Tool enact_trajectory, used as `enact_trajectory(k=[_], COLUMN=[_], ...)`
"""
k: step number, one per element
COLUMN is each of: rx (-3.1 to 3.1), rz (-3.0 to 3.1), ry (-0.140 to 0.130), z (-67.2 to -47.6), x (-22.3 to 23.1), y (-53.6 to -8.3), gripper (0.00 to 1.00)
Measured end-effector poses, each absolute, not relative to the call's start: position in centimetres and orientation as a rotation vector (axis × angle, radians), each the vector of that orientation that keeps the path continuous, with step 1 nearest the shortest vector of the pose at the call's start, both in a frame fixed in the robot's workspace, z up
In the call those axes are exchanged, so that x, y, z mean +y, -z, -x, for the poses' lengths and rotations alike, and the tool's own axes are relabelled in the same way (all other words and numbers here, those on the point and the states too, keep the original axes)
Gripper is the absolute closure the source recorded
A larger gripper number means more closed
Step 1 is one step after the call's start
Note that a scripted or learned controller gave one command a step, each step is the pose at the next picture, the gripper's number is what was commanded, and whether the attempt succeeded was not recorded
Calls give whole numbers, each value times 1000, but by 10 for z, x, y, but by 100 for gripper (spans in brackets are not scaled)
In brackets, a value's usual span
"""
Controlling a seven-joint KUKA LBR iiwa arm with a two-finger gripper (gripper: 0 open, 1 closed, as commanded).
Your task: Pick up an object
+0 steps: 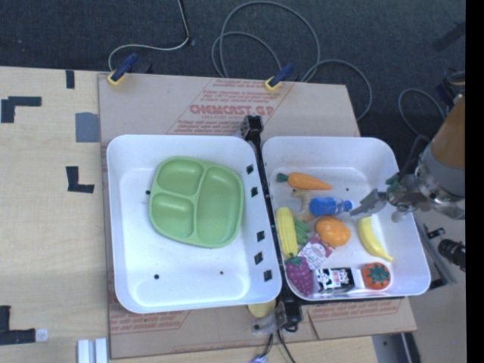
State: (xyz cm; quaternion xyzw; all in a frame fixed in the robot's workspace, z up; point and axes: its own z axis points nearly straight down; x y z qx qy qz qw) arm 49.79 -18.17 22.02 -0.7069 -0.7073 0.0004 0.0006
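The right bin [378,151] holds several toy foods: a carrot [308,181], a blue bottle [329,206], an orange [333,231], a corn cob [286,233], a banana [373,237], purple grapes [299,273], a red tomato [376,275] and a small black-and-white carton [333,278]. My gripper [383,200] hangs over the right side of this bin, just above the banana's top end and to the right of the blue bottle. Its fingers stand open, and nothing sits between them.
The left bin [128,278] bears a green divided plate [198,201]. A black divider strip [261,203] runs between the two bins. Cables [257,21] loop on the dark floor beyond the bench. Bare white floor lies in the right bin's upper part.
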Motion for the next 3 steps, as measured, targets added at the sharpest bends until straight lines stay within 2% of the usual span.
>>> enact_trajectory(k=[1, 2, 3], rx=[-2222, -2229, -2228], rz=[2213, 2241, 2238], ry=[-4, 0, 4], z=[-524, -525, -525], x=[-136, -123, -122], y=[-131, -91, -103], gripper=[0, 0, 100])
